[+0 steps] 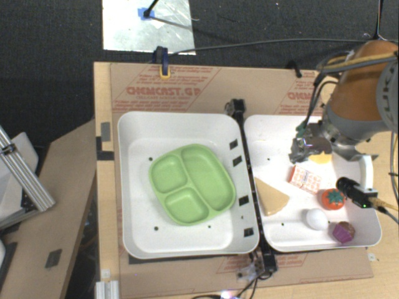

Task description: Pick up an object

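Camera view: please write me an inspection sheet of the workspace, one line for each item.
Surface: two white bins, left bin, right bin.
Job's things: in right bin, tan wedge, patterned card, tomato-like toy, white ball, purple toy.
Clutter: green divided tray in left bin.
Grippers: claw above the card; grip unclear.
Cables: black cable behind bins.
Surroundings: cardboard sheet, foil sheet.

right bin (274,126): toys crowd near half | far-left floor open | left bin (134,167): plate (191,183) mid
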